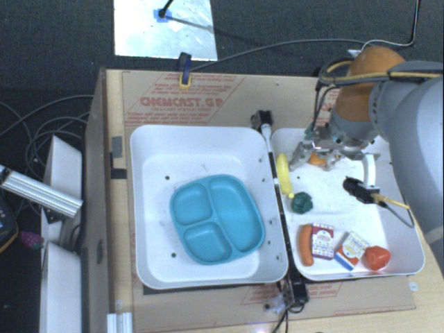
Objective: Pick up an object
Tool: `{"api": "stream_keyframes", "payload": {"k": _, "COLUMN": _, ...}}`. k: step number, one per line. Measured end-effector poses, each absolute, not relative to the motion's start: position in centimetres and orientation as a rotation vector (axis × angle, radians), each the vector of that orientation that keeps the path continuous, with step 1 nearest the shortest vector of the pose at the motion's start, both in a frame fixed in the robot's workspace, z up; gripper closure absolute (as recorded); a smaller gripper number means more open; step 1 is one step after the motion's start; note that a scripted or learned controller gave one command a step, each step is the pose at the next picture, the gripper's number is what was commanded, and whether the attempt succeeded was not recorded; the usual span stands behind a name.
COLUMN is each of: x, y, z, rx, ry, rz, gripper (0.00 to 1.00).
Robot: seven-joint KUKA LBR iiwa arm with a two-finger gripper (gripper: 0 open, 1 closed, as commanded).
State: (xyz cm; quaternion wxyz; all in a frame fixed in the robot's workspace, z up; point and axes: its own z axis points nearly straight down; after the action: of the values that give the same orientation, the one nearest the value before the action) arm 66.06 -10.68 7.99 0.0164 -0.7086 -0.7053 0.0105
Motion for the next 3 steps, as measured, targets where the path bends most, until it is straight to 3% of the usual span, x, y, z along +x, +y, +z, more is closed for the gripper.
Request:
{"api": "stream_keyframes", "payload": {"k": 2, "x": 66.1, "y": -11.6, "z": 7.9, "rx": -2.203, "ry": -2.195, "rz": 0.031, "gripper": 0.0}}
{"api": "stream_keyframes", "payload": {"k": 3, "x": 66.1, "y": -11.8, "z": 9.0, "rx": -2.202, "ry": -2.197, "rz": 0.038, "gripper": 1.0}}
